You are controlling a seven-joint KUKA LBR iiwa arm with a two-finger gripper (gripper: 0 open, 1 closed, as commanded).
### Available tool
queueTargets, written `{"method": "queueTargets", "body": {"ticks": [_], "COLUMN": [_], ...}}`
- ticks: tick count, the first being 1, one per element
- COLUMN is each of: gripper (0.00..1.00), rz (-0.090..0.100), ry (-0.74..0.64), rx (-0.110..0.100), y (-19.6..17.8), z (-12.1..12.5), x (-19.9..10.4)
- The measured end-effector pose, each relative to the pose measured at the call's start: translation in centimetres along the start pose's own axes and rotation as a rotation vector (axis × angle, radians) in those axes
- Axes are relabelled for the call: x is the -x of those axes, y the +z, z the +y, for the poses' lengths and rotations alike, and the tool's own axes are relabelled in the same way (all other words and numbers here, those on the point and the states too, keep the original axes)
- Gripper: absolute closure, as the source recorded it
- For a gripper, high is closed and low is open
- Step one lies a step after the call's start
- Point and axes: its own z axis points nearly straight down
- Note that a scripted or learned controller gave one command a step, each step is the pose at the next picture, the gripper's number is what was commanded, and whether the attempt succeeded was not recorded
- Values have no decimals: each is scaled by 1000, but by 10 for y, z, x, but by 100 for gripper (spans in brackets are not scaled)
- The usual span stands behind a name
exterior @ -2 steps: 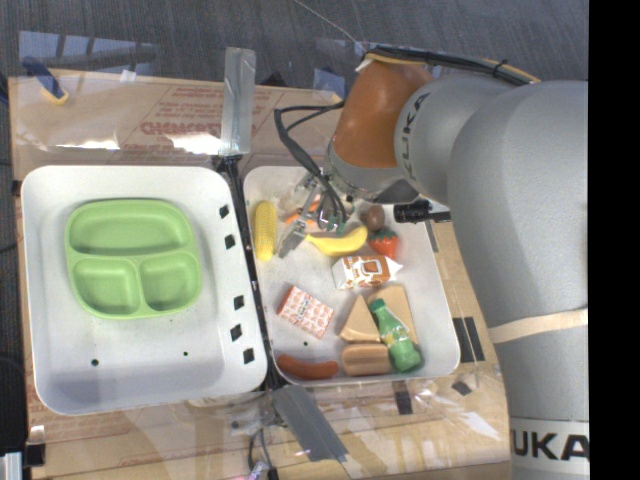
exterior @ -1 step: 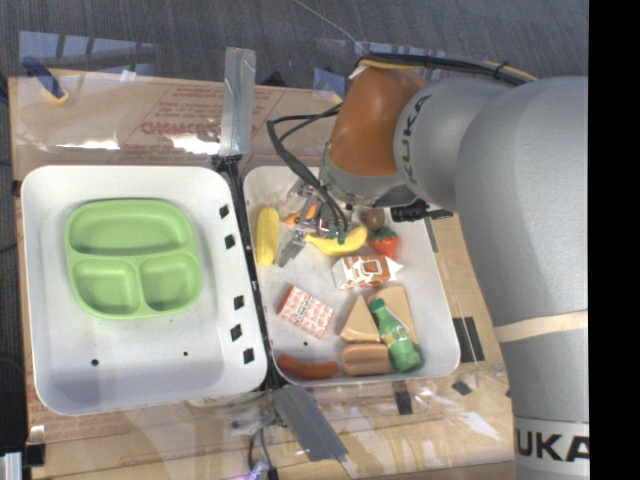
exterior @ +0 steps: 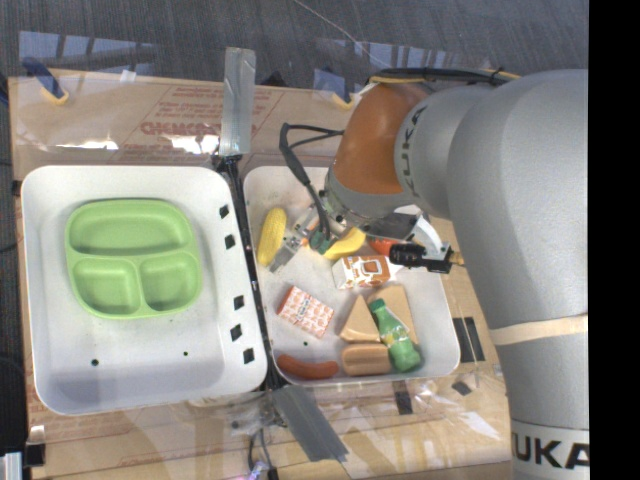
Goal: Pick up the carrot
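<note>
A small orange-red tip [exterior: 386, 247], likely the carrot, peeks out from under the arm's wrist in the right bin [exterior: 440, 313], beside a yellow banana [exterior: 345, 243]. The rest of it is hidden by the arm. My gripper [exterior: 292, 246] hangs low over the upper left part of this bin, right next to a yellow corn cob [exterior: 271, 236] and left of the orange tip. The orange band of the wrist [exterior: 375, 153] covers the bin's far end.
The right bin also holds a white and orange carton [exterior: 362, 271], a red patterned box [exterior: 305, 311], a tan wedge [exterior: 365, 318], a green bottle [exterior: 393, 333], a sausage [exterior: 308, 368] and a bun [exterior: 363, 358]. A green divided plate [exterior: 133, 256] lies in the left bin [exterior: 60, 368].
</note>
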Motion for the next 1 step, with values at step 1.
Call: {"method": "queueTargets", "body": {"ticks": [1], "gripper": [100], "rz": [-1], "ry": [-7], "rx": [0], "y": [-10], "z": [2], "x": [0]}}
